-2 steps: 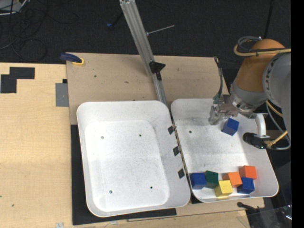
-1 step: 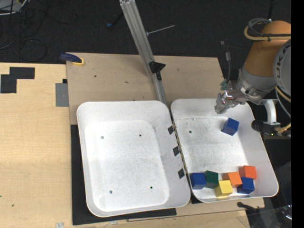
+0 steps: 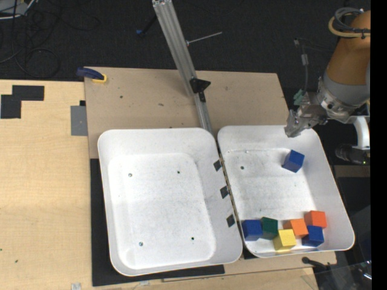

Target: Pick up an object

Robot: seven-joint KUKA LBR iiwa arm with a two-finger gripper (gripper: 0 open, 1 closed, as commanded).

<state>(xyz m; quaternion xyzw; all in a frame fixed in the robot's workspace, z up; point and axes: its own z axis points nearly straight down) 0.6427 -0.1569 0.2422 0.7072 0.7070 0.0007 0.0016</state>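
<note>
gripper low over right bin's far rim, arm slanted

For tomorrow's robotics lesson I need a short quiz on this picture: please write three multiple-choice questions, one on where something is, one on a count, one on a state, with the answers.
1. Where do the blocks lie?
A. In the left bin
B. In the right bin
C. On the wooden bench

2. How many blocks sit grouped along the right bin's near edge?
A. Three
B. Six
C. Nine

3. How does the lone blue block stand to the gripper?
A. Lying apart from it on the bin floor
B. Lifted above the bin
C. Resting in the left bin

Answers:
1 B: every block is inside the right bin, none in the left bin.
2 B: the cluster has two blue, two orange, one green, one yellow.
3 A: the lone blue block lies below the gripper, apart from it.
</note>
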